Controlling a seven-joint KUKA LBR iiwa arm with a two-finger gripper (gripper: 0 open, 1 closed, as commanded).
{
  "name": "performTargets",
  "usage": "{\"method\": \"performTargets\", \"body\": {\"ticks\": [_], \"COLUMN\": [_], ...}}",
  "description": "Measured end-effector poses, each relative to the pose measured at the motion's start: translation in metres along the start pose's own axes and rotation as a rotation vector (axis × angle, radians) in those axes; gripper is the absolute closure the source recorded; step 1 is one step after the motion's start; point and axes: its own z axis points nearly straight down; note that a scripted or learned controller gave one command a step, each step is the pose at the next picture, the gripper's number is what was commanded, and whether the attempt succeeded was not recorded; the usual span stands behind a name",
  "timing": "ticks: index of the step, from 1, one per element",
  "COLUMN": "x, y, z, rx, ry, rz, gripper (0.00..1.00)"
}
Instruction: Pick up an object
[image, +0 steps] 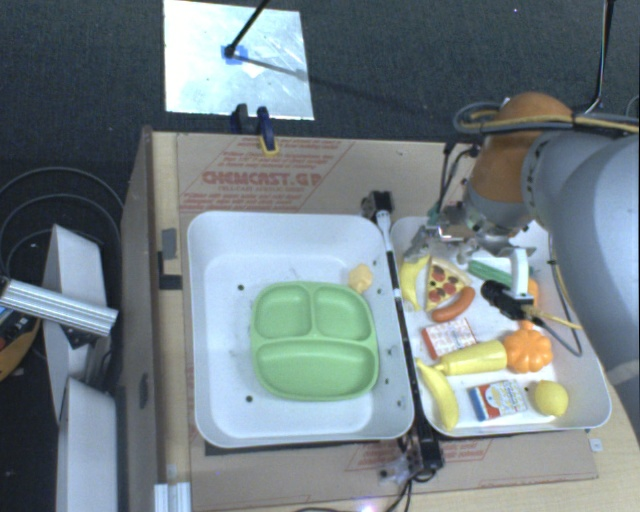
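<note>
My gripper (448, 238) hangs over the far left part of the right bin (590, 385), just above the tip of a toy pizza slice (440, 283). Nothing can be seen held in it. Beside the pizza lie a red sausage (452, 305) and a yellow banana (410, 285) against the bin's left wall. A green piece (490, 270) lies partly hidden under the wrist. Nearer the front are an orange pumpkin (527, 347), a yellow bottle shape (470, 357), a second banana (440, 392), a lemon (549, 398) and two small cartons (497, 400).
The left bin (215, 300) holds a green divided plate (315, 337) and a small yellow piece (359, 277) near its right wall. The grey arm (590, 200) covers the right bin's far right corner. A ridge (395, 300) separates the two bins.
</note>
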Motion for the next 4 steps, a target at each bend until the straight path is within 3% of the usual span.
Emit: {"method": "performTargets", "body": {"ticks": [1,2,3,4], "x": [-0.003,-0.003,-0.004,0.003], "y": [0.001,0.000,-0.046,-0.068], "z": [-0.018,-0.017,0.005,0.003], "rx": [-0.009,-0.007,0.014,0.010], "ry": [-0.003,-0.003,-0.003,-0.005], "rz": [0.002,0.002,0.010,0.010], "gripper": [1.00,0.00,0.00,0.00]}}
